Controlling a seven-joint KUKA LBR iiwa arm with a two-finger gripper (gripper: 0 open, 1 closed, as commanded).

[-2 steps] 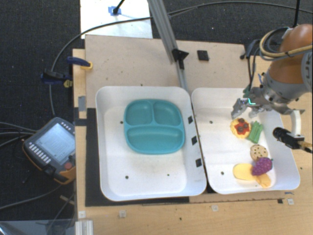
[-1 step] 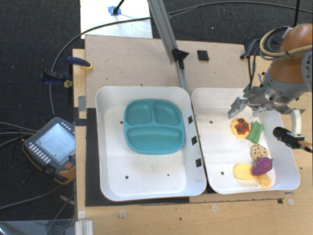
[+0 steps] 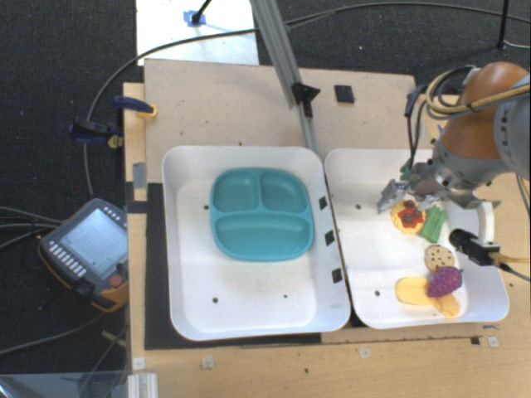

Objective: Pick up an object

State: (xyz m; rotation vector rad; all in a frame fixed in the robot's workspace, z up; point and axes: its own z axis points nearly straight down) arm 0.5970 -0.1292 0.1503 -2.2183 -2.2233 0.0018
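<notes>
From my feed, the toys lie in the right bin (image 3: 357, 247): a red-and-yellow piece (image 3: 409, 218) with a green piece (image 3: 433, 224) just beside it, then a cookie (image 3: 438, 258), purple grapes (image 3: 445, 281) and a yellow banana (image 3: 416, 292) nearer the front. My gripper (image 3: 397, 196) hangs over the red piece; I cannot tell how its jaws stand. A teal plate (image 3: 261, 215) sits in the left bin (image 3: 187, 247).

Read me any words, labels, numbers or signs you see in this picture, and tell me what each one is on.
No text can be read here.
Handheld controller left of the bench: its screen shows lines too small and blurred to read.
Teal divided plate, the two white bins and the toy food: no lettering visible.
</notes>
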